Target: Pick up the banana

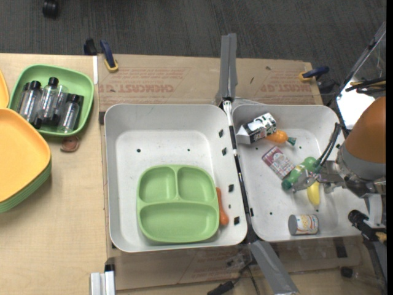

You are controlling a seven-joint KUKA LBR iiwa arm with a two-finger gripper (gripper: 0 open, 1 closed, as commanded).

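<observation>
Two white bins sit side by side on the table (73, 226). The right bin (270, 217) holds the banana (314, 193), lying near its right wall, roughly upright in the view. The claw (316, 180) is at the banana's upper end, reaching in from the right on the grey arm (368, 158); whether its fingers are spread or closed, and whether they grip the banana, cannot be told. Just left of the banana lies a green bottle (299, 174); beside that is a pink packet (277, 161). A white box (256, 129) and an orange item (277, 137) lie toward the far side, a can (304, 224) toward the near side. The left bin (123, 140) holds a green divided tray (178, 203) with a carrot (221, 206) touching its right edge. At far left stand a green dish (83, 82) of bottles (49, 105) and stacked yellow plates (21, 161).
</observation>
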